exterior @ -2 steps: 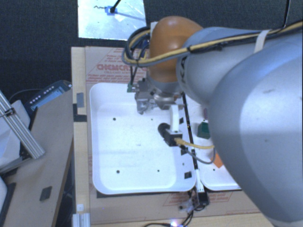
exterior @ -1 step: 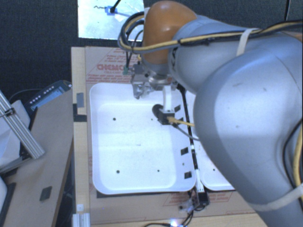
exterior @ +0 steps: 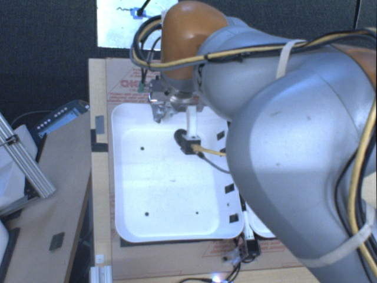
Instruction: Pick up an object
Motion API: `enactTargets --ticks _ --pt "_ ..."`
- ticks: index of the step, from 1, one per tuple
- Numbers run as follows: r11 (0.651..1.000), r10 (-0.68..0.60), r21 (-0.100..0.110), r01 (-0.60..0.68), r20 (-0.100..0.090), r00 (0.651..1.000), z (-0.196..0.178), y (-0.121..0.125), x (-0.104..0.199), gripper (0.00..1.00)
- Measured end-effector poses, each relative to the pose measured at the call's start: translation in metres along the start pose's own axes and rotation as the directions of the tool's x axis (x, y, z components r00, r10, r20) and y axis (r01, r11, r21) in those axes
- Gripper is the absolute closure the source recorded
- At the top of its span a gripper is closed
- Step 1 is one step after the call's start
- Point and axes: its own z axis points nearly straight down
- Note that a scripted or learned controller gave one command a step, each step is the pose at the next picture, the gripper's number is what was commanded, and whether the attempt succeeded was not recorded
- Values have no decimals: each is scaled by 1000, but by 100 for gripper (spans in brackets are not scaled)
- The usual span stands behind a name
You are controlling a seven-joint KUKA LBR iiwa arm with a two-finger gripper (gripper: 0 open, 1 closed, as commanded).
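Note:
My gripper (exterior: pixel 160 112) hangs over the far edge of the left white bin (exterior: pixel 126 217), pointing down just above its back wall. The orange band and grey wrist sit right above it. The bin's floor shows bare white plastic with a few small dark dots. No loose object shows between or beside the gripper. The bulky grey arm covers nearly all of the right bin (exterior: pixel 263 231), so whatever lies in it is hidden.
Cardboard (exterior: pixel 118 81) lies under the bins. An aluminium rail (exterior: pixel 26 161) and a dark handheld device (exterior: pixel 59 118) lie on the wooden bench at the left. A white sheet (exterior: pixel 126 16) is at the back.

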Motion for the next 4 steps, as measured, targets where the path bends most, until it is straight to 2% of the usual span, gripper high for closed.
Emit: enactTargets --ticks 1,2,3,4 --pt "1000 0 0 0 0 1000 0 1 27 100" --pt "1000 1 3 -1 1 1000 22 0 32 100" --pt "1000 7 4 -7 2 1000 8 -38 6 100" --pt "1000 2 1 -2 0 1000 24 -20 33 100"
